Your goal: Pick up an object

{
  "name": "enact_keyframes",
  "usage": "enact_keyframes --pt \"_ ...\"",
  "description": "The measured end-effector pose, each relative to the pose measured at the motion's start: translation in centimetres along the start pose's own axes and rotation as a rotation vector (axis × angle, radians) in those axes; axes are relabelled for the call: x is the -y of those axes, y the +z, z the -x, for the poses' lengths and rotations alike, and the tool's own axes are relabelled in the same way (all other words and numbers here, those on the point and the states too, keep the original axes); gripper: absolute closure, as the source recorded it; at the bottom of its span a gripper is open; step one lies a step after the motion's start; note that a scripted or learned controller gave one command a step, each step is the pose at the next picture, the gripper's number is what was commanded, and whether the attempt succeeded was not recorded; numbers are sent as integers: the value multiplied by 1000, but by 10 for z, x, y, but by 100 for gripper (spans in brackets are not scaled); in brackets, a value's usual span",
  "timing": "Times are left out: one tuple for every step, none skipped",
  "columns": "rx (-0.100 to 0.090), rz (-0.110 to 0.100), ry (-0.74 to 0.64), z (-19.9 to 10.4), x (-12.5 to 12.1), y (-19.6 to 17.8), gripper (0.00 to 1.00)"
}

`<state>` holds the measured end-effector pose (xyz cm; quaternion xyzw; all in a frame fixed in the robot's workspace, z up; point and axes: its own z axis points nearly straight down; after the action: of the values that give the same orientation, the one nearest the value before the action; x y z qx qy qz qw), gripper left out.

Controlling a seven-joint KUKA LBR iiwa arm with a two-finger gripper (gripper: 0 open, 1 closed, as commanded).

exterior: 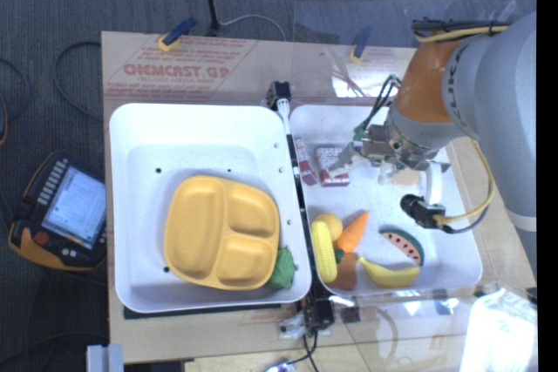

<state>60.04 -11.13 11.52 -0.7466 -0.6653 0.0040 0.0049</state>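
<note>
The grey arm bends in over the right bin, its claw low above the bin floor; whether it is apart or together cannot be told. Below the claw lie a carrot, corn cob, banana and watermelon slice. A yellow divided tray fills the left bin.

Board — red "CHEMCAST GP".

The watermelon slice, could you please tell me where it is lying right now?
The watermelon slice lies in the right bin, toward its near right corner, just above the banana and to the right of the carrot.
</note>
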Motion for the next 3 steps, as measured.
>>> enact_keyframes --pt "-4 22 185 -12 -23 19 0" --pt "-4 22 371 -20 -53 19 0" --pt "-14 32 572 -25 -41 18 0"
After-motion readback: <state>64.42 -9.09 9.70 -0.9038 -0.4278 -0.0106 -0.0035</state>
